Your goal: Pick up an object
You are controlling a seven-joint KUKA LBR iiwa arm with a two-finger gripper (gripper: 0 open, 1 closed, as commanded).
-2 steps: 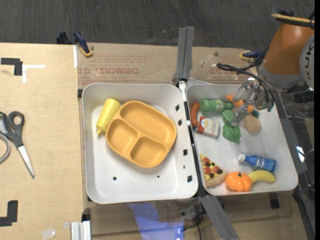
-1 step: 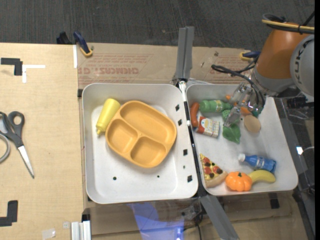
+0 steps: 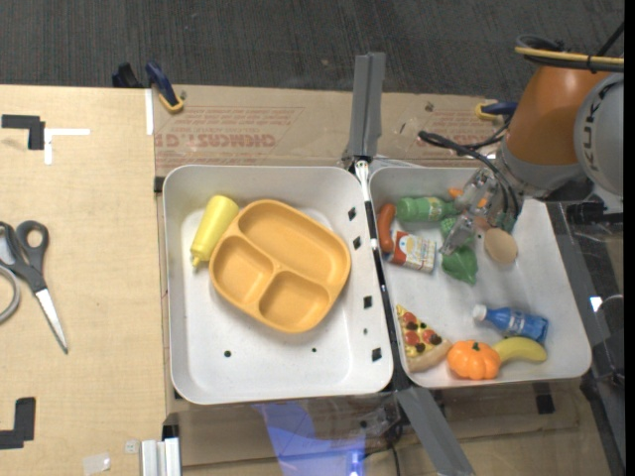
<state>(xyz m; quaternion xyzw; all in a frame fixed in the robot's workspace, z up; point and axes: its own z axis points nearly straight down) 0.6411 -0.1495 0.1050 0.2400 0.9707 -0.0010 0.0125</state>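
**Jaws low in right bin**

Lay scissors (image 3: pixel 35 271) on the worktop (image 3: pixel 79 355) at far left. Held a yellow bottle (image 3: pixel 212 227) beside an orange divided tray (image 3: pixel 280 263) in the left bin (image 3: pixel 184 365). Farther right, in the right bin (image 3: pixel 556 296): pizza slice (image 3: pixel 419 335), green bottle (image 3: pixel 424 209), pumpkin (image 3: pixel 473 359), blue bottle (image 3: pixel 514 321), banana (image 3: pixel 523 349), egg (image 3: pixel 501 247). Hovered jaws (image 3: pixel 464 228) over a green piece (image 3: pixel 460 265); could not tell grip state.

An orange divided plate (image 3: pixel 281 264) and a yellow bottle (image 3: pixel 212 227) are seen in the left bin (image 3: pixel 189 365); the gripper (image 3: pixel 474 214) is lowered over the right bin's (image 3: pixel 566 296) far edge (beside an egg (image 3: pixel 501 247)).
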